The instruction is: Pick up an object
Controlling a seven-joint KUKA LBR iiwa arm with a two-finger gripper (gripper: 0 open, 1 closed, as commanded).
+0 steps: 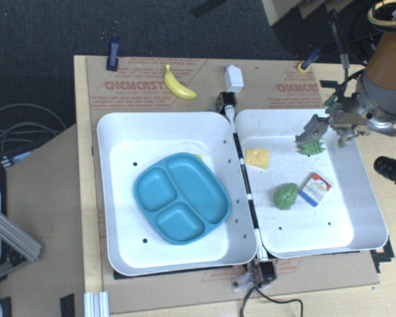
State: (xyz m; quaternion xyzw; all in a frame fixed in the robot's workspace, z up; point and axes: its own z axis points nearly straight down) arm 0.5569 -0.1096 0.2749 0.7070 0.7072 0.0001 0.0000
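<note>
Hand (pixel 325 132) over the right bin (pixel 356 236), beside a small green toy (pixel 311 148). Finger state impossible to tell. Nearer in that bin: cheese wedge (pixel 257 158), green lump (pixel 285 196).

Robotics lab: cardboard-topped bench (pixel 145 84), loose cables (pixel 20 127), twin white bins (pixel 112 137).

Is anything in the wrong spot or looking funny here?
Yes. A yellow banana lies on the cardboard behind the left bin, outside both bins. The other small things, a yellow cheese wedge, a green lump and a little carton, sit inside the right bin. Nothing looks spilled or broken.
</note>
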